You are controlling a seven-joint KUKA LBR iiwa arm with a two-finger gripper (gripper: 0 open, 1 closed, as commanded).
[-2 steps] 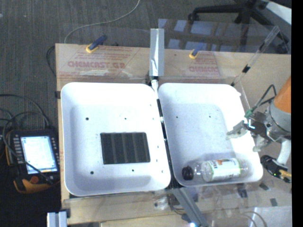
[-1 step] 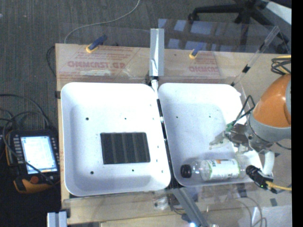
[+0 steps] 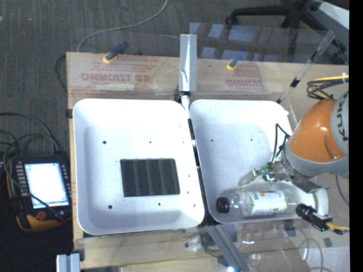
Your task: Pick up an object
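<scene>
Two shallow white bins sat side by side on the bench. The left bin [image 3: 91, 152] held one dark ribbed rectangular pad [image 3: 150, 177], well off to the left of the gripper [image 3: 271, 173]. The right bin [image 3: 227, 135] held one clear plastic bottle [image 3: 262, 203] with a dark cap and a pale label, lying on its side along the near wall, cap pointing left. The bottle lay just below the gripper, very near it; whether they touched could not be told. One arm [image 3: 317, 137], grey with an orange band, reached in from the right and hung over the right bin's near right corner. Its wrist hid the gripper's tip, so its state could not be told. One lit handheld screen [image 3: 42, 186] rested on the floor, far left of the gripper, beyond the left bin
</scene>
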